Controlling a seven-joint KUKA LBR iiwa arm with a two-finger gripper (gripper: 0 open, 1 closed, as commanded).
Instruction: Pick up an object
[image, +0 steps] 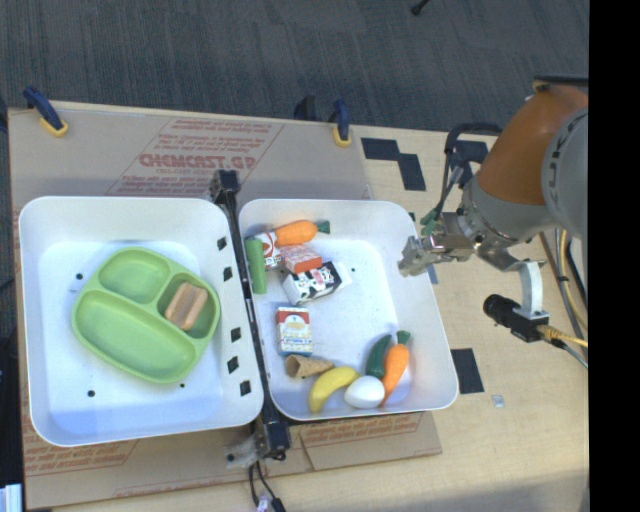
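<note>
We see the claw (418, 256) at the right rim of the right bin (425, 300), right of the frame's centre, hanging from the grey arm (520, 170) with its orange band. We cannot tell how it is set, and nothing shows in its hold.

The objects for picking lie in the right bin. Near its upper left sits an orange carrot (295, 233) with a green tip, lying crosswise. Just below it lies a red-and-white packet (298, 260), touching a white carton with black patches (314, 283), tilted. A green stick (257, 266) stands along the left wall. Lower down we find a small juice box (294, 331), orange and white. Along the bottom edge lie a tan cone (306, 366), a yellow banana (331, 387), a white egg (364, 391), and a second carrot (396, 365) beside a dark green piece (377, 354).

In the left bin (40, 300) rests a green divided plate (140, 315) with a tan bread slice (186, 304) in its right compartment.
</note>
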